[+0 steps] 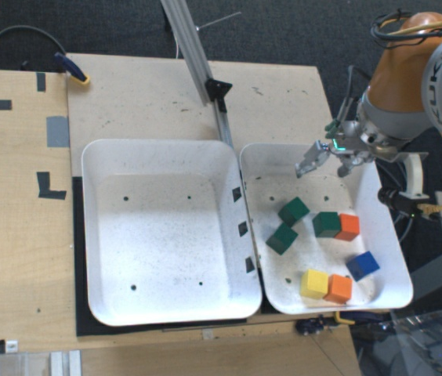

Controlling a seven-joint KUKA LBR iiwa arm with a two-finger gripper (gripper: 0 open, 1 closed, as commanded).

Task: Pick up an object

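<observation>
Blocks are all in the right bin [385, 288], and the claw [327, 160] hangs open and empty above its far end. They look like small rigid cubes, probably light and a bit slick. I'd go for the blue block [362, 265] since it sits apart from the others; pinch it across two flat opposite faces, not the corners.

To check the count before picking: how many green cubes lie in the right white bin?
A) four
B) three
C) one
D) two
B: three green cubes lie in the right white bin: one at the upper left of the group, one just below it, one touching the orange cube.
</observation>
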